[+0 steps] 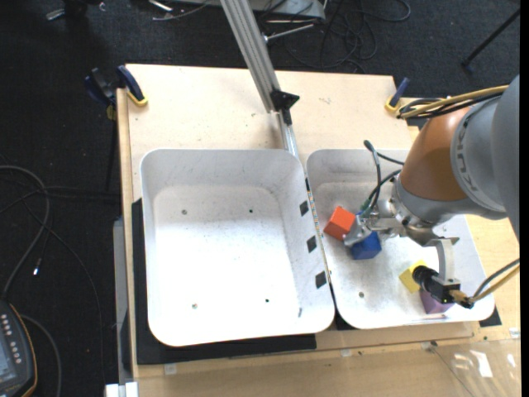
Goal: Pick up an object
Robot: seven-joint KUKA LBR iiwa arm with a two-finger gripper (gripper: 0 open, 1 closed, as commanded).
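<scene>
Four blocks (340,222) (right bin (331,168)), one gripper (364,231) among them, grip unclear.

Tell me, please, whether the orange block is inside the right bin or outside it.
Inside. The orange block lies on the right bin's floor near its left wall, touching the blue block.

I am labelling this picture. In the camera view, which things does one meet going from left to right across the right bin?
Orange block → blue block → yellow block → purple block. The gripper hangs over the orange and blue blocks, so I leave it out of the order.
</scene>
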